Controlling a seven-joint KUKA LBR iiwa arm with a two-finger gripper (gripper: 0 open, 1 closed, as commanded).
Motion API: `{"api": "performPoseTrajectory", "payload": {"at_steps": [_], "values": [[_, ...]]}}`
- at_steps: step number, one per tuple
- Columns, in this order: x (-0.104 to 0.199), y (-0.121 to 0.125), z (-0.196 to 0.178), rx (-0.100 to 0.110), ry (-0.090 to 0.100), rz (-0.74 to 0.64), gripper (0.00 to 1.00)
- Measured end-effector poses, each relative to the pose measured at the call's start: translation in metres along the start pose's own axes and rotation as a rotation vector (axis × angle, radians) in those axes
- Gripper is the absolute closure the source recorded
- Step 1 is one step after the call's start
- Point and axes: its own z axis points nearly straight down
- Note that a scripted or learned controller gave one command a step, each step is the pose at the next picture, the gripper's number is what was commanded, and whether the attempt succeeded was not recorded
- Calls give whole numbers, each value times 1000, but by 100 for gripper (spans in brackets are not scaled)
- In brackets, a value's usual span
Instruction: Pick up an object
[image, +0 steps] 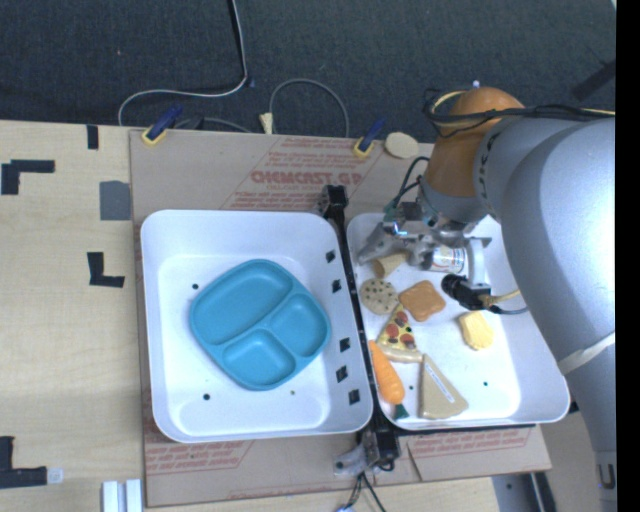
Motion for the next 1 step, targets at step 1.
{"api": "performPoseTrajectory", "payload": {"at_steps": [1], "values": [[1,0,0,0,-2,2,0]]}}
